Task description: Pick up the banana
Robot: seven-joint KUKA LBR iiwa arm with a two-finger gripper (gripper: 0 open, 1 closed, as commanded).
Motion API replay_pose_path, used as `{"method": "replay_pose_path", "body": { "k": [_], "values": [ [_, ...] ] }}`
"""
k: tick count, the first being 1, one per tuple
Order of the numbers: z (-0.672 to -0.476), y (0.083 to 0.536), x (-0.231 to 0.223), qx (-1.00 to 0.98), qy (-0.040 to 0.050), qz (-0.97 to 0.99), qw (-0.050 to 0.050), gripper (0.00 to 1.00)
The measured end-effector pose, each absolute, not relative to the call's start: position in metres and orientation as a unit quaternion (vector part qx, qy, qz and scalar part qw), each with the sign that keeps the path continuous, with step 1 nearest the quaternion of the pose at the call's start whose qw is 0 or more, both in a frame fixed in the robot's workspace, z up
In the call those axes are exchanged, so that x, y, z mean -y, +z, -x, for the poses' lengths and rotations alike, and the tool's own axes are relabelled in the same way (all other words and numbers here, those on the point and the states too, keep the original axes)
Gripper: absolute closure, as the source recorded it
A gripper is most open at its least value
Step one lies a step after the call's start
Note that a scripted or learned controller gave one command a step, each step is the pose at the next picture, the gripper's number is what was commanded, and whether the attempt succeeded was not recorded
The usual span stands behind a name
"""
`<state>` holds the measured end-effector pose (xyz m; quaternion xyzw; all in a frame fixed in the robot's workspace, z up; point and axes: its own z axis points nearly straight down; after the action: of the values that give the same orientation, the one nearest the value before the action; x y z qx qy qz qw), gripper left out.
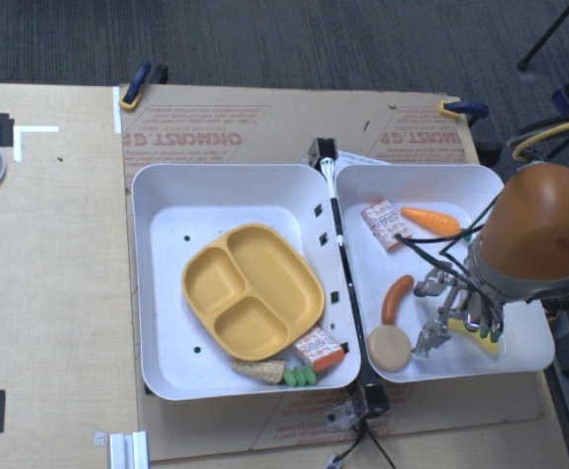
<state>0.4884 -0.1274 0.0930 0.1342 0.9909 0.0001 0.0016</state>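
The banana (472, 336) lies on the floor of the right bin (519, 358) near its front right corner. Only a short yellow stretch of it shows, under the arm's wrist. My gripper (458, 332) is low over it and open. One fingertip (428, 340) sits at the banana's left end, and the other is at its right by the orange-banded wrist (534, 228). The banana rests on the bin floor and is not lifted.
In the right bin, a round tan bun (389, 348) and a red sausage (396, 298) lie just left of the gripper, with a carrot (431, 221) and a snack packet (385, 224) at the back. The left bin (157, 262) holds a yellow divided plate (253, 290) and small food items (304, 360).
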Motion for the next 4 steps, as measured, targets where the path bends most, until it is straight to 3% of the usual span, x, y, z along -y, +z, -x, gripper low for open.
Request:
{"method": "replay_pose_path", "body": {
  "k": [2, 3, 4],
  "values": [
    [-0.479, 0.093, 0.128, -0.979, -0.0001, 0.205, 0.002, 0.00],
    [-0.487, 0.093, 0.125, -0.941, 0.0001, 0.339, 0.002, 0.00],
    [-0.490, 0.139, 0.125, -0.926, -0.0003, 0.378, 0.002, 0.00]
  ]
}}
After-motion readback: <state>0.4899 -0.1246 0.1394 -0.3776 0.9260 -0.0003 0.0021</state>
